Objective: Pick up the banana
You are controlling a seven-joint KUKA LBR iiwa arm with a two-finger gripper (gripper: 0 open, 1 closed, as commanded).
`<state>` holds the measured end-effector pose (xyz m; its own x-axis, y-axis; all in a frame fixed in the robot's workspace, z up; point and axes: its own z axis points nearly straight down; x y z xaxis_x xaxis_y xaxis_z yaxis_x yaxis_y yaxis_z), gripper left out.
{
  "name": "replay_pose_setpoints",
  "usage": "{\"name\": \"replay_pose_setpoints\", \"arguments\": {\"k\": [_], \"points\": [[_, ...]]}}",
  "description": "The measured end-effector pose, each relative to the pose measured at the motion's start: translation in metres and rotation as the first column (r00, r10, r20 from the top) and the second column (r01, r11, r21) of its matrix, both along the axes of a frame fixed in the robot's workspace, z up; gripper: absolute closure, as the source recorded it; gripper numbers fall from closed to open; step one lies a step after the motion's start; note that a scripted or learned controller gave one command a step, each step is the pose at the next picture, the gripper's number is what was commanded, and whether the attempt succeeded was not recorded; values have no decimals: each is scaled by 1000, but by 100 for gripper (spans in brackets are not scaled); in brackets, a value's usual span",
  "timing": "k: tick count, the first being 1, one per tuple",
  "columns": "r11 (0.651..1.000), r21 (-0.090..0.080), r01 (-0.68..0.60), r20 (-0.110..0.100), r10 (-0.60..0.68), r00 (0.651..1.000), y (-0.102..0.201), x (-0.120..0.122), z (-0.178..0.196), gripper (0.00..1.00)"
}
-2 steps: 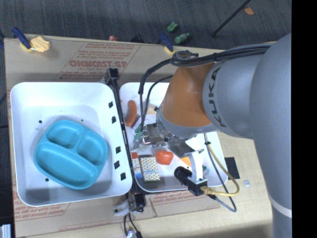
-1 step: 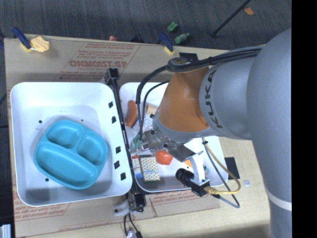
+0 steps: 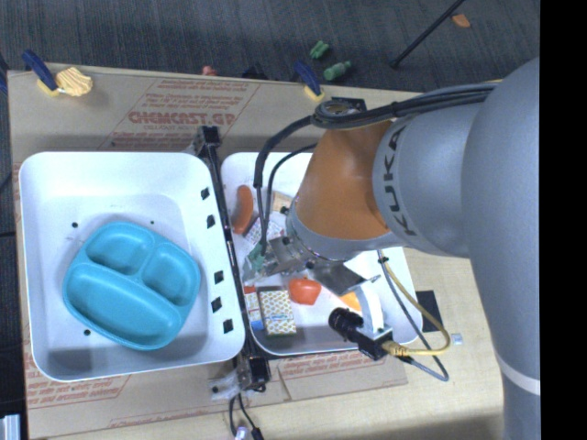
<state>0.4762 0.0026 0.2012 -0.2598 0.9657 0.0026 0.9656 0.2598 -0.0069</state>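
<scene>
With the arm (image 3: 367,191) low over the right bin (image 3: 312,342), probably hiding the banana, and its pincer (image 3: 278,262) too obscured to tell whether apart or together, it should have closed only once squarely astride the fruit, clear of clutter.

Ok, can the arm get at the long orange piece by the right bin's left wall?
Probably yes. The long orange piece lies uncovered in the right bin, and the arm hangs over that bin just beside it. The divider wall close alongside may cramp a grasp.
</scene>
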Motion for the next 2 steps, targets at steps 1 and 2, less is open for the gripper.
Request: {"name": "replay_pose_setpoints", "arguments": {"k": [1,2], "points": [[989,0,-145,1,145,989,58,-1,-10,100],[998,1,-63,6,63,998,203,0,-107,100]]}}
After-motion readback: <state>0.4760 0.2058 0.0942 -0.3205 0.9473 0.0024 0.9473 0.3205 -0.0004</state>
